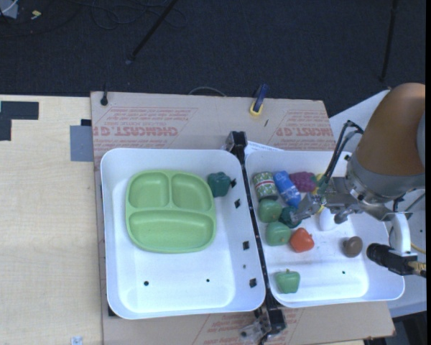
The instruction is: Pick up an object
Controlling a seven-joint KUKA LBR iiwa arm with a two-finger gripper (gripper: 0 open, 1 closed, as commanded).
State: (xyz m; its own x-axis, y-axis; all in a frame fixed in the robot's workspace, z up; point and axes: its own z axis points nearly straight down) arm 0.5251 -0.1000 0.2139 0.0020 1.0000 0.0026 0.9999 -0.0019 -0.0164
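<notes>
End effector [310, 205] hovers over the toy pile, grip unclear; red toy [302, 241] looks light, pinch its sides.

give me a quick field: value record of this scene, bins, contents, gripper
left bin: holds a green divided plate and a dark green item beside the plate's right edge
right bin: cluster of small objects at its left, with a red-orange object, a green pepper-like item and a brown round object lying apart
gripper: over the right bin, at the cluster's right edge
fingers: cannot tell
held object: none seen
</notes>
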